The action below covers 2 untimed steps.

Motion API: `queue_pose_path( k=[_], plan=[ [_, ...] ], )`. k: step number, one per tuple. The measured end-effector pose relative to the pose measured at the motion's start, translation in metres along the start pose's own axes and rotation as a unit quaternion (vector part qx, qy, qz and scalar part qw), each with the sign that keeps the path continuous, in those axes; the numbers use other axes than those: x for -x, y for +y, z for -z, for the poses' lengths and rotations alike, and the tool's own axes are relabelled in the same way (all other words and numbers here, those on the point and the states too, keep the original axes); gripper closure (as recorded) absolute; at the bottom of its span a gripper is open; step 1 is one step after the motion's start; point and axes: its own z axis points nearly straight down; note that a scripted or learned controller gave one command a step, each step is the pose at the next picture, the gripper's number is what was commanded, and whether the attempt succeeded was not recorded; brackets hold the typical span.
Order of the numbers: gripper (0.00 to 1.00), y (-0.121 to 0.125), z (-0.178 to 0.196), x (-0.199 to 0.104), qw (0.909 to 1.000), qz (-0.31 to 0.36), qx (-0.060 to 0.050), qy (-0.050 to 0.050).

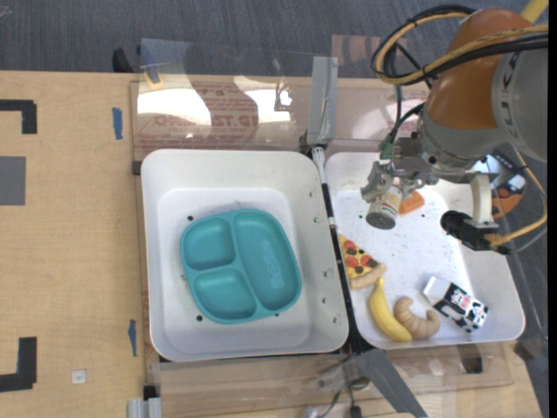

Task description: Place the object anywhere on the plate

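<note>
plate (241,265) in the left bin (165,233) — pizza slice (358,260), banana (385,311), croissant (419,319) in the right bin (487,273).

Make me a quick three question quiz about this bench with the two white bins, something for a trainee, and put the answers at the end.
1. True or false: the teal plate lies in the left bin.
2. Which lies closest to the banana in the right bin?
A. croissant
B. pizza slice
C. black and white cow toy
3. Fill in: the claw is above the ____ bin, with a small can right under it.

Key
1. True: the plate has three compartments and nothing rests on it.
2. A: the croissant touches the banana's lower end.
3. Right. Whether the can is really gripped is hard to tell from this view.
</note>
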Motion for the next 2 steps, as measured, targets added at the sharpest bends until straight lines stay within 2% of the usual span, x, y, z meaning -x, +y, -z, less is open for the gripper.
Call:
queue_pose_path(
  k=[1,2],
  plan=[
    [1.00,-0.023,-0.036,-0.065,1.0000,-0.003,-0.006,-0.001],
    [1.00,-0.052,-0.076,-0.140,1.0000,-0.002,-0.007,-0.001]
  ],
)
